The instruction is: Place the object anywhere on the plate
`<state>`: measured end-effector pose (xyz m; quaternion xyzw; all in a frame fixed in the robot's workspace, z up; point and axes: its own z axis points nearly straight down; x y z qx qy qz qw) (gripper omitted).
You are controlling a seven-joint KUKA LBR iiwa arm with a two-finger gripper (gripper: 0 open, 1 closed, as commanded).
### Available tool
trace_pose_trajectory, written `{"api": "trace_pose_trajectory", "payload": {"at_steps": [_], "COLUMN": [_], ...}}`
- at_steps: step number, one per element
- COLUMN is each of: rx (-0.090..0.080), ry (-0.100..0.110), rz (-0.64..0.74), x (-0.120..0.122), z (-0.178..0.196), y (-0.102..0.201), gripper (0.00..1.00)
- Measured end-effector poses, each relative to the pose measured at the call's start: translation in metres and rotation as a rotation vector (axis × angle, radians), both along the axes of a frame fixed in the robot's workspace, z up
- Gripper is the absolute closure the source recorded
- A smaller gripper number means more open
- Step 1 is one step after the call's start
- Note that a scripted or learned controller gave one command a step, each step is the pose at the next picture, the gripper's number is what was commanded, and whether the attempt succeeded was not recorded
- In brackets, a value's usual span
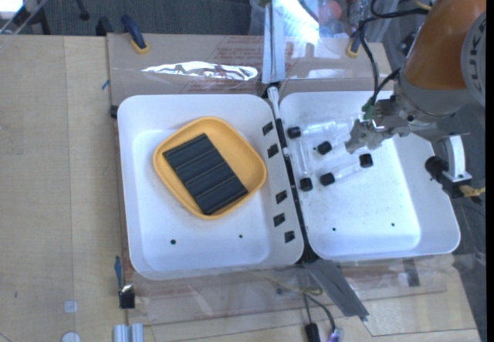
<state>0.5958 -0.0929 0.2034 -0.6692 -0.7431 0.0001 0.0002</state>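
Note:
A dark grey ribbed rectangular object lies flat on the yellow plate, turned at a slant. The plate rests in the left white bin. My gripper hangs over the left part of the right white bin, near the divider between the bins. Its clear fingers with black tips point left and are spread open, with nothing between them. The gripper is well apart from the plate and the object.
The grey arm with its orange band reaches in from the upper right over the right bin. A row of black clips runs along the divider. Clutter and cables sit behind the bins.

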Motion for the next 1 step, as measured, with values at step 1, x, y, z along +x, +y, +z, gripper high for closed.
{"api": "trace_pose_trajectory", "payload": {"at_steps": [1], "rx": [0.0], "ry": [0.0], "rz": [0.0], "x": [0.0], "z": [0.0001], "y": [0.0], "gripper": [0.0]}}
